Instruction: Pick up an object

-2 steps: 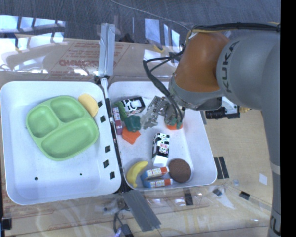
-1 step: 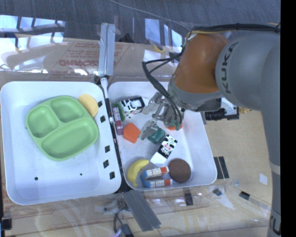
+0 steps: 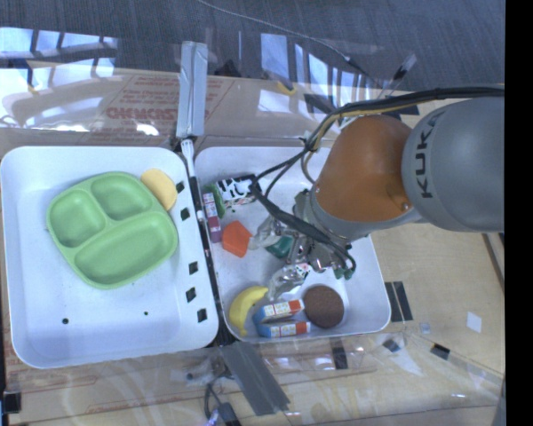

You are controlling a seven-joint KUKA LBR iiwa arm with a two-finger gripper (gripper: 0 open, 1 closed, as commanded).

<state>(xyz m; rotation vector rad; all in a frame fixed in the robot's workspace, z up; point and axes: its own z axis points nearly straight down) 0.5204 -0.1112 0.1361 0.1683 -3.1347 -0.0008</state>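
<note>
My gripper hangs low over the middle of the right bin, under the orange wrist band. Around it lie an orange block to its left, a yellow banana below left, a brown round cookie below right, and two small cartons with red and blue labels at the bin's front. A black-and-white patterned item and a dark red bar sit near the bin's back left. A greenish piece shows right by the gripper; I cannot tell whether it is held.
The left bin holds a green divided plate and a yellow lemon-like piece at the plate's upper right edge. A divider wall with black clips separates the two bins. Cables run from the wrist across the right bin's back.
</note>
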